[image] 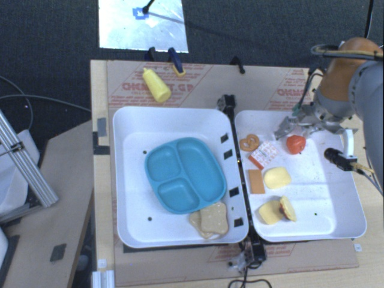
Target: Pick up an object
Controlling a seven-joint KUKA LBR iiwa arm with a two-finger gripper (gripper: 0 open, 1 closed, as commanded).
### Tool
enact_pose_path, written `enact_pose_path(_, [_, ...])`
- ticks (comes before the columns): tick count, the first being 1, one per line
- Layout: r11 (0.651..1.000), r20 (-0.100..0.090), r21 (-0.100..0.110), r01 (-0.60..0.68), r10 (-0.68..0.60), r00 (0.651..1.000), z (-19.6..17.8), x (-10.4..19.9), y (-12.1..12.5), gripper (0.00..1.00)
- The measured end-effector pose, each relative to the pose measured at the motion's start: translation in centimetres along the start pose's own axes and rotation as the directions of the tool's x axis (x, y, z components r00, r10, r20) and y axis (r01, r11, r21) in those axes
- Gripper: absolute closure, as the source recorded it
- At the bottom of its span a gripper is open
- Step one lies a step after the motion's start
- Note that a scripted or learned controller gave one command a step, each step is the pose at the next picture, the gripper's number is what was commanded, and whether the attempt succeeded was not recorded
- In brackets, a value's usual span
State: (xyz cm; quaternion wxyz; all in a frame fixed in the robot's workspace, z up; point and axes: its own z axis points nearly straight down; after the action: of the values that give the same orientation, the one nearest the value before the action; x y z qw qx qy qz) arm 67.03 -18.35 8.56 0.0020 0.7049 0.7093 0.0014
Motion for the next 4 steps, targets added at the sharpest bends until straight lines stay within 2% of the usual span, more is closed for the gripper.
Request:
enact_pose_path(1, [1.000,-0.001,0.010,-0.010,0.010,1.000,-0.1,-2.5,-9.0,0.00])
enact_pose_path(2, [1.000,0.001,-0.002,0.000,0.000,1.000,0.0,-2.2,-3.8,0.00])
enact_pose_path(3, [1.000,0.000,-0.002,0.000,0.000,1.000,0.0,-2.2,-0.5,0.00])
enact_pose_path(4, [1.000,0.000,0.002,0.001,-0.001,1.000,0.1,0.1,-0.1,0.00])
